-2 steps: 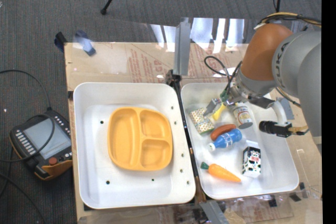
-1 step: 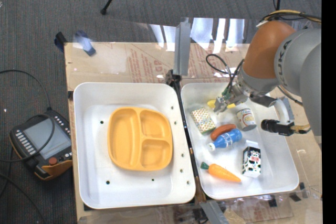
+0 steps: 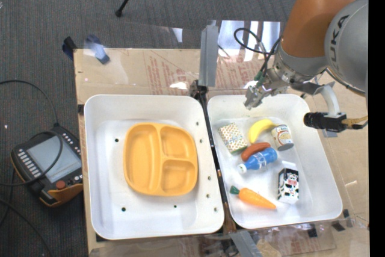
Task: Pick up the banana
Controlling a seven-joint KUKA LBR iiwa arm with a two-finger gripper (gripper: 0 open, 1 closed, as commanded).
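A yellow banana [image 3: 260, 129] lies in the right bin [image 3: 319, 189], near its far middle, between a patterned box [image 3: 233, 137] and a small can [image 3: 281, 136]. My gripper [image 3: 252, 98] hangs over the bin's far edge, a little above and to the left of the banana, with nothing seen between its fingers. The grey arm with its orange band reaches in from the upper right.
The right bin also holds a red sausage [image 3: 255, 150], a blue bottle [image 3: 258, 161], a carrot [image 3: 255, 197] and a small milk carton [image 3: 288, 185]. A yellow divided plate [image 3: 160, 159] lies in the left bin [image 3: 102, 129]. A pendant [image 3: 45, 164] lies on the floor at left.
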